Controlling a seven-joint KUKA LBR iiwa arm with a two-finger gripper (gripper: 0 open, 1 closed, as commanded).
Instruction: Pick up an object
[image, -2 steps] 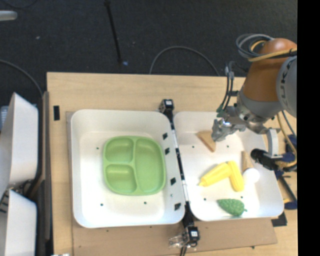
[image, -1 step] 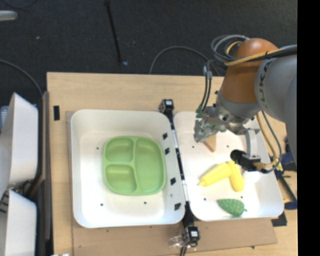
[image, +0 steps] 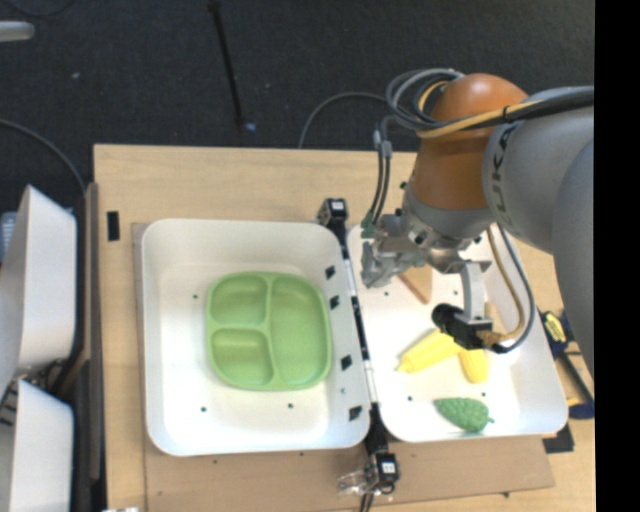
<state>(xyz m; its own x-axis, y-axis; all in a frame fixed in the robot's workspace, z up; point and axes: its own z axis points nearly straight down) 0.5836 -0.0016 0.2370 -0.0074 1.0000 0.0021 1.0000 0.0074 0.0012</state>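
The jaws (image: 385, 262) hang over the upper left corner of the right bin (image: 540, 405); whether they are apart or together I cannot tell. The yellow corn-like toy (image: 428, 353) lies toward five o'clock, well apart, its long axis running eight to two. It looks smooth, tapered, plastic.

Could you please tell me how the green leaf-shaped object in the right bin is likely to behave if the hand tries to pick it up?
The bumpy green leaf-shaped object lies low and flat on the right white bin, so it probably won't roll. It looks like light moulded plastic and may slide when nudged. Its thin profile could make pinching from above awkward.
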